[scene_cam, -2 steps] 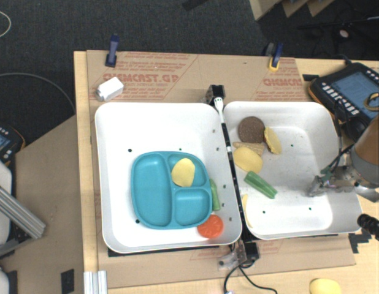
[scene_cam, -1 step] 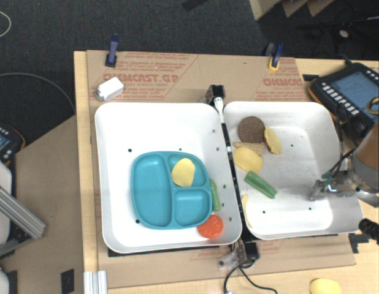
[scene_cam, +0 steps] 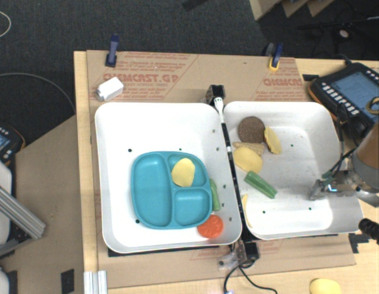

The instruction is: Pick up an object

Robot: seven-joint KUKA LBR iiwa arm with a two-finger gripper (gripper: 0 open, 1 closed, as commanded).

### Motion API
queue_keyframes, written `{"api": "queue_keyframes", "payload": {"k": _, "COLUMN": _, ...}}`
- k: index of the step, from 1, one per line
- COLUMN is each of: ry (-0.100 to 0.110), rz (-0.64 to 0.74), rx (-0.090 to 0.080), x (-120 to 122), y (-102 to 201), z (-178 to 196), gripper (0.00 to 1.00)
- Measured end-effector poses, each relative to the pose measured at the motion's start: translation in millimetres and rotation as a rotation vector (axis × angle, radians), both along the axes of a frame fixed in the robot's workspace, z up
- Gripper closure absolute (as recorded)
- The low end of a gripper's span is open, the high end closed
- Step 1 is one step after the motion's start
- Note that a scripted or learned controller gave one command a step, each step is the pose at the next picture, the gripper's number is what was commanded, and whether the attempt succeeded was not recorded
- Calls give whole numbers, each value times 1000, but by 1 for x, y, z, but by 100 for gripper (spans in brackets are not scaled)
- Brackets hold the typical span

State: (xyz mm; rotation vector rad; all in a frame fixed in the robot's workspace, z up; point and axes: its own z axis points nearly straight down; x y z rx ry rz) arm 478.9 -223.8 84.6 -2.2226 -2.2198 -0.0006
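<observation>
My gripper [scene_cam: 320,190] hangs low over the right side of the right bin [scene_cam: 300,222], reaching in from the right edge, with nothing visible under it. Further left in that bin lie a brown round piece [scene_cam: 251,128], a small yellow piece [scene_cam: 273,141], a larger pale yellow lump [scene_cam: 248,160] and a green stick-shaped piece [scene_cam: 260,184]. The nearest of them, the green piece, is roughly a hand's width left of the gripper.
The left bin [scene_cam: 116,133] holds a teal divided plate [scene_cam: 154,192] with a yellow piece [scene_cam: 184,172] on it, a thin green piece [scene_cam: 214,196] at its right edge and an orange-red piece [scene_cam: 210,226] in front. A black pendant [scene_cam: 349,94] lies at the back right.
</observation>
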Motion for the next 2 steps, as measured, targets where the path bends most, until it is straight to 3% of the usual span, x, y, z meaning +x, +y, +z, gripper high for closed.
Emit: {"api": "queue_keyframes", "payload": {"k": 2, "ry": 0, "rz": 0, "rx": 0, "x": 0, "y": 0, "z": 0, "gripper": 100}}
